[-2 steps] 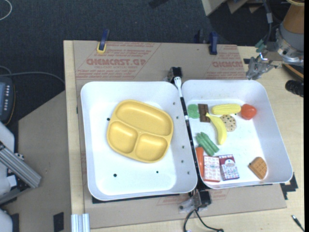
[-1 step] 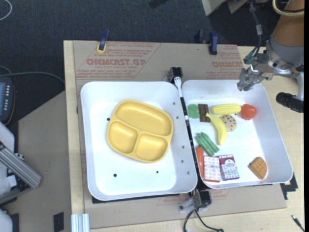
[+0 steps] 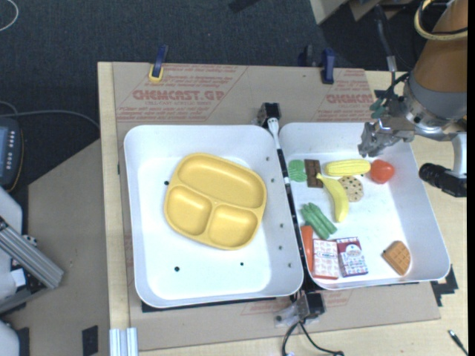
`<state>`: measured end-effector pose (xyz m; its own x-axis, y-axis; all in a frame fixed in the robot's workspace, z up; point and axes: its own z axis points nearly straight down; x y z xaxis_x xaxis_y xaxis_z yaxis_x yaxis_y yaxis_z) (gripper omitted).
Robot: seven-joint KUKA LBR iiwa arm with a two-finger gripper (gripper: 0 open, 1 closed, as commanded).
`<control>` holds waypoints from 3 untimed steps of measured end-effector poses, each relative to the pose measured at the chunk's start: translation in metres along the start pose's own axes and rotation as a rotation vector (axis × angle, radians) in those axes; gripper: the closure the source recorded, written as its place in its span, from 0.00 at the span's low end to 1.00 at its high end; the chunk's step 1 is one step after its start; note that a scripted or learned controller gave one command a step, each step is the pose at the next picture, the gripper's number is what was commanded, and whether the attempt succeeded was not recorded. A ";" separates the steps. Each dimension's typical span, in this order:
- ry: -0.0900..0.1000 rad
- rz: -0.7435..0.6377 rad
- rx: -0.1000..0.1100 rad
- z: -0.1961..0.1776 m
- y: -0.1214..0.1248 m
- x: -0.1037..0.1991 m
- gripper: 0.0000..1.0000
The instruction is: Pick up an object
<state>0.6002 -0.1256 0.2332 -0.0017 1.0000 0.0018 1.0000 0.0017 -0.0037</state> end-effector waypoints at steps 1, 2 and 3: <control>0.001 -0.001 -0.001 -0.007 -0.040 0.037 1.00; 0.001 -0.001 0.002 -0.006 -0.084 0.075 1.00; 0.001 -0.001 0.002 0.006 -0.107 0.103 1.00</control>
<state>0.4926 -0.0232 0.2280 -0.0022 1.0000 0.0024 1.0000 0.0022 -0.0052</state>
